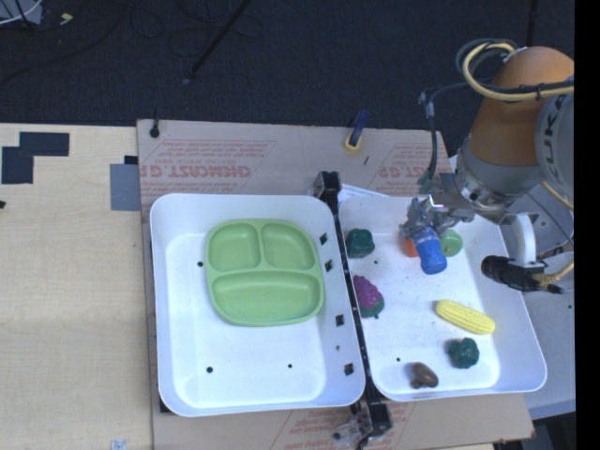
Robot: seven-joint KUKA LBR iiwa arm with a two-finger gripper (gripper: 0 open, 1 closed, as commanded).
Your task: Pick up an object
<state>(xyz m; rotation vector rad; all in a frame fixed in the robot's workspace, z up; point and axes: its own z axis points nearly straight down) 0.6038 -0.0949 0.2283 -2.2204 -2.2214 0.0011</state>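
Right of centre, gripper (427,225): low in the right bin (511,368); whether it is spread or pinching, I cannot tell.
Blue cylinder (431,252): smooth, tilted, just below the gripper; orange piece (411,247) and pale green ball (452,244) touch it.
Progress: I judge nothing is clearly lifted yet; grasp and raise remain.
Others: bumpy yellow corn (465,317), purple grapes (367,294), two dark green lumps, brown lump (424,375).
Left bin (187,382): glossy green divided plate (263,272).

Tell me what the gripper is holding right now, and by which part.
Cannot be told: the gripper sits right over a blue cylinder, but its grip is hidden.
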